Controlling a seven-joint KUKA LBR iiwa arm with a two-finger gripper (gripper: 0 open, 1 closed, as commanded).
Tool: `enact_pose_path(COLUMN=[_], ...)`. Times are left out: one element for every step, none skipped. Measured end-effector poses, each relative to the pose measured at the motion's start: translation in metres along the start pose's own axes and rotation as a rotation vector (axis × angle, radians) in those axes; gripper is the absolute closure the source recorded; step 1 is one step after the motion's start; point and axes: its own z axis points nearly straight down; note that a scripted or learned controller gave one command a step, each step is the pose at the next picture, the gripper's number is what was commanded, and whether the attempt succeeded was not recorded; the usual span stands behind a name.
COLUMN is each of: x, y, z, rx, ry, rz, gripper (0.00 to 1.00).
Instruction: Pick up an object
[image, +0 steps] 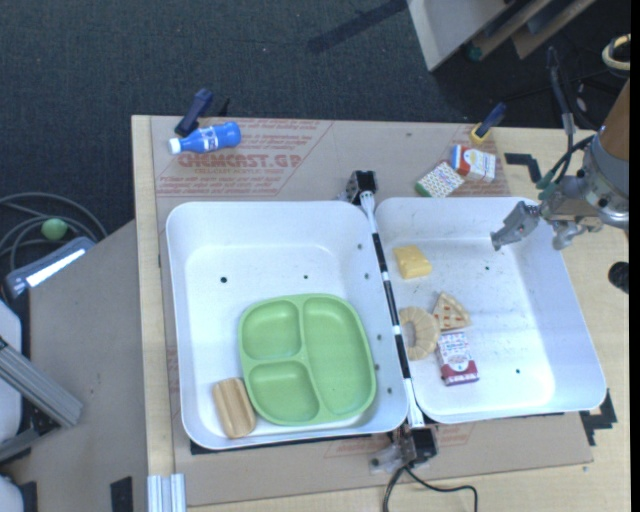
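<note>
The gripper (533, 228) hangs open and empty over the right bin (560, 330), needing to drop onto the yellow cheese block (413, 262).

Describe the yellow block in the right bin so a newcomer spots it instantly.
Look at the right bin, the one nearer the arm. Near its left wall, toward the far end, lies the yellow block. It's plain and solid-coloured, unlike the pizza slice and red-and-white carton below it.

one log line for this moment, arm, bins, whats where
end effector: over right bin upper right, nothing held | right bin: yellow block, pizza slice, red carton | left bin: green tray
</note>
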Motion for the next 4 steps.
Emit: enact_pose_path(x=[0.047,0.056,0.063,0.048], y=[-0.022,-0.041,-0.078,-0.042], z=[0.094,0.171,0.17,0.17], rx=[0.002,0.002,0.001,0.0], ry=[0.001,0.0,-0.001,0.0], rz=[-0.001,0.001,0.002,0.0], gripper=[0.0,0.0,0.0,0.0])
